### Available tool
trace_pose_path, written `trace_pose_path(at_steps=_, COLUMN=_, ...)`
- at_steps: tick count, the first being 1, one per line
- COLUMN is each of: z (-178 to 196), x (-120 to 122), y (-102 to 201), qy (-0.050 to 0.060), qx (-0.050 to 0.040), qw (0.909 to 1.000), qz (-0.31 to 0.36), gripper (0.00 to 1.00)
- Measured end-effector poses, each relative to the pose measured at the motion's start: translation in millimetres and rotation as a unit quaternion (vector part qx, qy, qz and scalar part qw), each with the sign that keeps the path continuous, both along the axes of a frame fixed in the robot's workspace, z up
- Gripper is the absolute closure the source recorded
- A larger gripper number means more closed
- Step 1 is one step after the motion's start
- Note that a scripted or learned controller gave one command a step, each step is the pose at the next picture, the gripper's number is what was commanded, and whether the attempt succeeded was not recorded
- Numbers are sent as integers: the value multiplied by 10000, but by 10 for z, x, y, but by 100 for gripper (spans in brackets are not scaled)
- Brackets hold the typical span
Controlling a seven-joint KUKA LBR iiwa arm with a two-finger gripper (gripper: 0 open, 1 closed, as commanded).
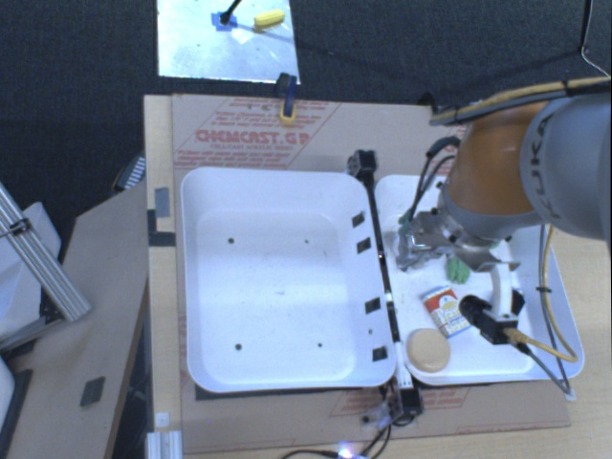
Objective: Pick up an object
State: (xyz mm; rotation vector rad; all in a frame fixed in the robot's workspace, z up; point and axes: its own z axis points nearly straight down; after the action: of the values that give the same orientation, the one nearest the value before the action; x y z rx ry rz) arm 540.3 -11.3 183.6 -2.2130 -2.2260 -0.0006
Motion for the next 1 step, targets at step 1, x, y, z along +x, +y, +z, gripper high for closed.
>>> trace_pose_path(at_steps=1, z=3, x=-550, y=156, qy=10, qx=-3, qw=10000, qz=-18, gripper=100)
